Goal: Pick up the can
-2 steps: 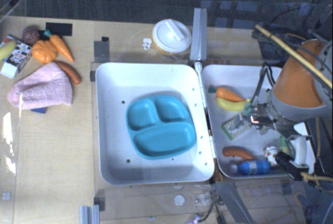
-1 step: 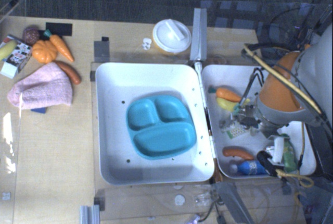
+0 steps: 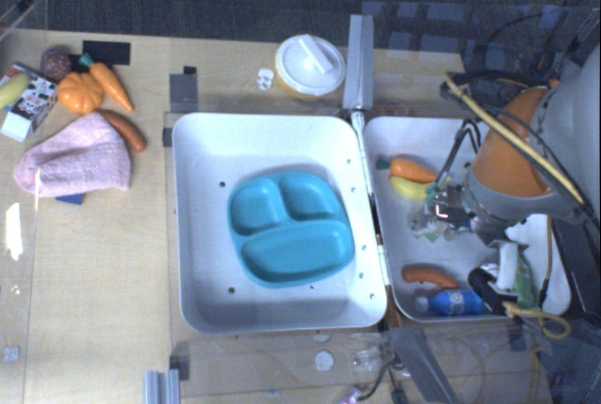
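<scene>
a pale wooden counter point(image 3: 94, 299) seen from above at a slant carries two shallow white bins side by side, with dark carpet beyond its far edge. the left bin point(image 3: 202, 205) holds a blue divided tray point(image 3: 291, 225) lying flat near its middle. the right bin point(image 3: 404, 299) holds a toy carrot point(image 3: 413, 170) near its far left corner, with a yellow piece point(image 3: 408, 188) touching it just in front. near the front wall of that bin lies a brownish sausage point(image 3: 429, 276), and just in front of it a blue can point(image 3: 455, 303) lies on its side against the front wall. the grey arm with its orange band point(image 3: 512, 153) reaches in from the right, and the claw point(image 3: 441, 212) hangs low over the middle of the right bin, apart from the can and beyond the sausage; whether it is spread or pressed together cannot be told. behind the bins sits a white round lid point(image 3: 312, 64). at the counter's far left lie a pink cloth point(image 3: 75, 160), a small orange pumpkin point(image 3: 79, 92), another carrot point(image 3: 113, 85) and a second sausage point(image 3: 127, 130), close together.
</scene>
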Motion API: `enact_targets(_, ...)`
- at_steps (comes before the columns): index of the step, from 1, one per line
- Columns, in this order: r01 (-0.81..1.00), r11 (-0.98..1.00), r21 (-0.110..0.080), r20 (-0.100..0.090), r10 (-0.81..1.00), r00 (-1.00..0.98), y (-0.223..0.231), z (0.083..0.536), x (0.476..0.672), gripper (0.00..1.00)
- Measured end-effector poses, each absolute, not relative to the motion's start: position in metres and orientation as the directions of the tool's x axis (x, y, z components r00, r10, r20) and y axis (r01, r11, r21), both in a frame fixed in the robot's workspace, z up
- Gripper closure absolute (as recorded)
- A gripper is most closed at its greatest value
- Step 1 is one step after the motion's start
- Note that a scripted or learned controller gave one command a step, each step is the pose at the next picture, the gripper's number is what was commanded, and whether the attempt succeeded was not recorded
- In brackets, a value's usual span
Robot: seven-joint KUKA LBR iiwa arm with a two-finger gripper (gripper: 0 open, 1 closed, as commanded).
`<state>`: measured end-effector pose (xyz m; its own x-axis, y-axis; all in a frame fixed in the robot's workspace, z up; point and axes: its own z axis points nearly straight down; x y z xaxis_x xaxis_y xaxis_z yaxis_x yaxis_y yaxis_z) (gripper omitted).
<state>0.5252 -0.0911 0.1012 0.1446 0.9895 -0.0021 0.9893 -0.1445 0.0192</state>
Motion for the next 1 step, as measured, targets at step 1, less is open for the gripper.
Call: enact_targets(1,0.986,0.169,0.004,-0.001,0.986,-0.169,-0.1029,0.2495,0.5061,1.0)
